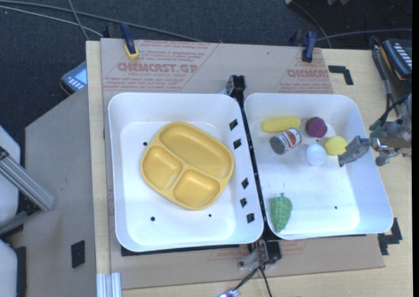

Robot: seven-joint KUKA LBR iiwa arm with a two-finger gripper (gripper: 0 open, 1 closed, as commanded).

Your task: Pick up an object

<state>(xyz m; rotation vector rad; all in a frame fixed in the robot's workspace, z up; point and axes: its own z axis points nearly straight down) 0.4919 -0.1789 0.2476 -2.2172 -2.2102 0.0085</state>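
Raised over the right bin's (327,191) outer wall, the tool (350,153) sits just right of the lemon (336,145) and slants down toward it. At this size I cannot tell whether it is spread or pressed together, and nothing shows in its grip. My guess is that it stands there because the lemon is the outermost piece of the cluster, the easiest to reach from the arm's side.

Touching the lemon on its left is a white ball (315,154). Up and left of the lemon lies a plum (316,127). Further left of the lemon a small can (286,140) lies on its side, with a corn cob (281,123) just above it. Well below and left of the lemon, alone by the bin's near corner, is a green fruit (281,212). Being bunched, the five upper pieces leave little room for a clean approach, so a neighbour may get nudged.

Far left of the lemon, the left bin (131,119) holds a yellow divided plate (188,165), probably too broad and flat to take easily.

Counted: two bins; six small pieces, one of each kind; one plate; two clamps (129,44) pinning the sheet under the bins to the desk (366,67), likely so nothing shifts
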